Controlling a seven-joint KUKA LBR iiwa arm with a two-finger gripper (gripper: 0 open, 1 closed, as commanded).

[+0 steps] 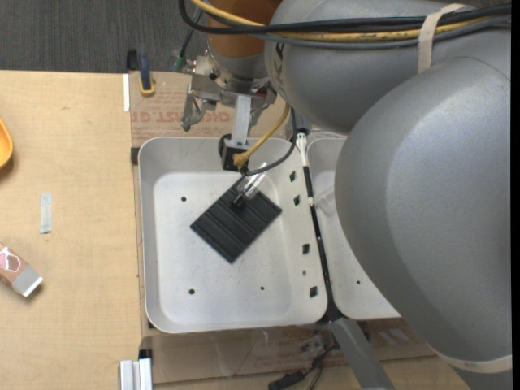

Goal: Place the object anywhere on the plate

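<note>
Where the dark grey carpet floor ends at the top, a pale wooden surface starts and covers the left side. The big grey arm with the orange band comes in from the right and hides much of that side. Its wrist hangs over the back wall of the left bin and points down into it.

There are two shallow white bins side by side. The left white bin is in full view. The right white bin is mostly under the arm.

One flat black ribbed rectangle lies turned at a slant in the back half of the left bin. The gripper touches its top corner. I cannot tell if the gripper is open or closed.

On the wood, well apart from the bins, lie three small things. One is an orange rounded edge at the left border. One is a pink and white packet. One is a little grey strip.
</note>
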